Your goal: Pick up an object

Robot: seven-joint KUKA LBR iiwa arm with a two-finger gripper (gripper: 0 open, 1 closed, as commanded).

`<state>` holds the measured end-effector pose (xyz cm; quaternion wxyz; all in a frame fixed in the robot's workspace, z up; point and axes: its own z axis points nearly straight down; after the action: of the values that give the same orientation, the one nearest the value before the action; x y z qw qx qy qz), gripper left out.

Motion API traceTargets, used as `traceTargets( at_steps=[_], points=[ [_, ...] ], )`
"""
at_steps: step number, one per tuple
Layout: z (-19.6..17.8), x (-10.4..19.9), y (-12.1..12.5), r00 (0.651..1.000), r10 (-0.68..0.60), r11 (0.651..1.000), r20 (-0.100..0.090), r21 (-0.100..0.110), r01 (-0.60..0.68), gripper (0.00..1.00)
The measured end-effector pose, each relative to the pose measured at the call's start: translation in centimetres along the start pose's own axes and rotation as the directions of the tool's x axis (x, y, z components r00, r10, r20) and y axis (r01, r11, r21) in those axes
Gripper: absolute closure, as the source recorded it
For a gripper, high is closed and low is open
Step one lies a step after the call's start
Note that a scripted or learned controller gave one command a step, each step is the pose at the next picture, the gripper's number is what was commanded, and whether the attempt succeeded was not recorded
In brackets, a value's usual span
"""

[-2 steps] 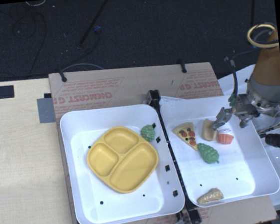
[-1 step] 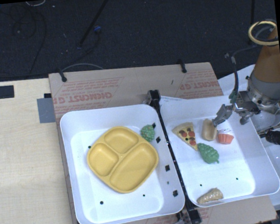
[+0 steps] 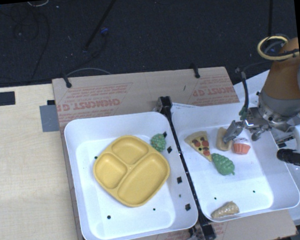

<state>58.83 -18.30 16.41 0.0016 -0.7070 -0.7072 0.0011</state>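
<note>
Cardboard (image 3: 142, 95) beneath both bins reads mirrored "CHEMCREST".

The two shallow white plastic bins (image 3: 83, 151) look smooth with a slight sheen. The yellow three-compartment plastic plate (image 3: 131, 170) has a smooth, softly glossy surface. Under the bins lies a sheet of matt brown cardboard (image 3: 136, 94) printed with red lettering. The pale wood-grain desk (image 3: 21, 174) looks flat and matt. The bumpy green toy broccoli (image 3: 223, 164) appears rough-textured, while the flat triangular toy pizza slice (image 3: 199, 144) looks smooth. The grey metal gripper (image 3: 236, 130) shows dull highlights.
</note>
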Motion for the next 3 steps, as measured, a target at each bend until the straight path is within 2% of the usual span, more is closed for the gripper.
traceTargets(
  at_steps=[1,2,3],
  points=[
    [4.2,0.1,-0.5,1.0,0.001,1.0,0.005,-0.005,-0.001,0.0],
    [7.8,0.2,-0.5,1.0,0.001,1.0,0.0,0.0,-0.001,0.0],
    [6.6,0.2,-0.6,1.0,0.003,1.0,-0.001,0.0,-0.003,1.0]
  ],
)
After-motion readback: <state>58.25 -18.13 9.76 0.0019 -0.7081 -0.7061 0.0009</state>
